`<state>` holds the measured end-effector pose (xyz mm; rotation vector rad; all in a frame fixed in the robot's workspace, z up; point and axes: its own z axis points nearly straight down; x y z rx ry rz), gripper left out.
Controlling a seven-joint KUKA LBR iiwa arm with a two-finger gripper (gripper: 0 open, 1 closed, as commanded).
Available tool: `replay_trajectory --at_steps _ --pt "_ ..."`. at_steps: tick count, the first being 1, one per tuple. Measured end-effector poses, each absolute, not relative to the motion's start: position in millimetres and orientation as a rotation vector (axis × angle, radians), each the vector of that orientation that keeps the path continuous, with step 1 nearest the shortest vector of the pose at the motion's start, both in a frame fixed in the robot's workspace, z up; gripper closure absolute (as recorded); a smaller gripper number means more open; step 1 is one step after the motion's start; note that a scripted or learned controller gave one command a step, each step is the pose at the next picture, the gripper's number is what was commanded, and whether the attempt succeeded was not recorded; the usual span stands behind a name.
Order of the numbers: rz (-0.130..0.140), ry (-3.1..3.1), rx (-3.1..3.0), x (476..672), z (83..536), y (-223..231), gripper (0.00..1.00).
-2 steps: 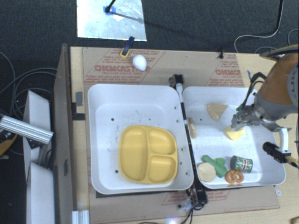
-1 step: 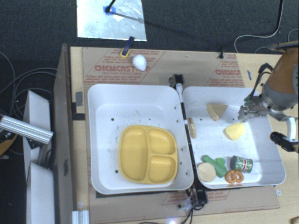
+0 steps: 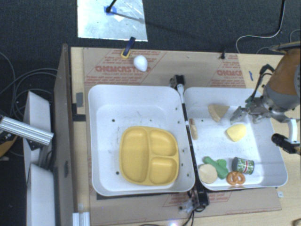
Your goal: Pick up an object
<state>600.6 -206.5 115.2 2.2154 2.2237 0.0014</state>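
Clustering along the near wall of the right white bin (image 3: 268, 140) are four small things: a round pale cream disc (image 3: 208, 173), a green plastic toy piece (image 3: 216, 164) touching its upper edge, a brown pretzel-shaped toy (image 3: 235, 178) and a small green-labelled can (image 3: 243, 165) lying on its side just above the pretzel. Sitting farther up this bin is a yellow rounded block (image 3: 236, 132), with its long axis running slantwise from lower left to upper right. A tan wedge-shaped piece (image 3: 218, 112) is lying up and left of the yellow block, well apart from it, and a thin tan stick (image 3: 193, 128) is resting against the bin's left wall, pointing along that wall.

The grey arm's jaws (image 3: 243, 113) are hovering just above and right of the yellow block, between it and the bin's far wall; whether they are spread or closed I cannot tell, and nothing is showing between them. Open floor is lying left of and below the yellow block.

In the left white bin (image 3: 101, 126) a yellow three-compartment plastic tray (image 3: 149, 155) is filling the near half. On the cardboard-covered surface (image 3: 197, 67) beyond the bins a white egg-shaped object (image 3: 140, 62) is sitting.
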Motion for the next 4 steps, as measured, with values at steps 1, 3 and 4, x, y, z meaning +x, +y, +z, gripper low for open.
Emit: replay_trajectory --at_steps 1,3,4 --pt "0.000 2.229 2.218 567.6 112.7 -163.1 0.00" --pt "0.000 2.222 2.219 574.7 116.1 -187.7 0.00" --pt "0.001 2.226 2.216 571.9 102.5 -172.3 0.00"
